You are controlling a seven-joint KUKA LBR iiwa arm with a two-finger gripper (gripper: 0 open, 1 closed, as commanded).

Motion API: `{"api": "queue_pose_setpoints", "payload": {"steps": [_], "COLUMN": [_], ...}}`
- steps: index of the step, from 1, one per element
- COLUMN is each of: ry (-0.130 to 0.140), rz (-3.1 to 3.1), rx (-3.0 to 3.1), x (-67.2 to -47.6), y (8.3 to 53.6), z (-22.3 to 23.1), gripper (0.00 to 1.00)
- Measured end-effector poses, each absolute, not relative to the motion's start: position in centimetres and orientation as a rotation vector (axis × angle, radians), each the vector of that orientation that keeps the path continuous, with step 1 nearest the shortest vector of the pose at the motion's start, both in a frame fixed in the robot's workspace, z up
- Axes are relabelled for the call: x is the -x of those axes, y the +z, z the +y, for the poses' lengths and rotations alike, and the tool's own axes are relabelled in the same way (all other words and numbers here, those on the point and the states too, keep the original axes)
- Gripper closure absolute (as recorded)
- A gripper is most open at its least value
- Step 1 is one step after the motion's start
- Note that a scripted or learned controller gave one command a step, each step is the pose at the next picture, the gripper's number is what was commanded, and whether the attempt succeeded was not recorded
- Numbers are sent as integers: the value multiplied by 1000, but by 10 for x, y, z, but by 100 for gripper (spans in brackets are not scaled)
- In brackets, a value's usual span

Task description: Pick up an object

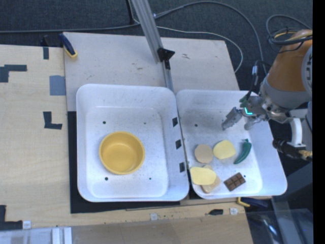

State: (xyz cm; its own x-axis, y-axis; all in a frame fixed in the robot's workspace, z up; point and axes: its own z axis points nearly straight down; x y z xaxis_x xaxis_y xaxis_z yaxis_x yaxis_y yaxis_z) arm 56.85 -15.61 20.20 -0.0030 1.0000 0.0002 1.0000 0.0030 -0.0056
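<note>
A pale wooden bench [30, 136] fills the left of the scene, marked with strips of dark tape [48, 120], beside a lighter grey-white board [117, 60] scuffed with small marks. Dark carpet [61, 6] covers the floor beyond the far edge, where black and white cables [213, 6] trail across it. A slanted metal pole [147, 24] crosses the board from the top. A yellow-and-blue clamp [68, 46] sits at the board's far left corner. Lighting is even and soft.

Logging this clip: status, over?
Pincer above right bin, holding nothing. Green pepper, yellow pieces, brown block untouched. Path clear.
</note>
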Motion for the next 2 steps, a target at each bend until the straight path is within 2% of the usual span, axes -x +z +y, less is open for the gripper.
{"api": "queue_pose_setpoints", "payload": {"steps": [1, 2], "ry": [6, 10], "rz": [-2222, -2220], "rx": [2215, 2213], "x": [-569, -574], "y": [202, 153], "z": [-156, -153], "gripper": [0, 0]}}
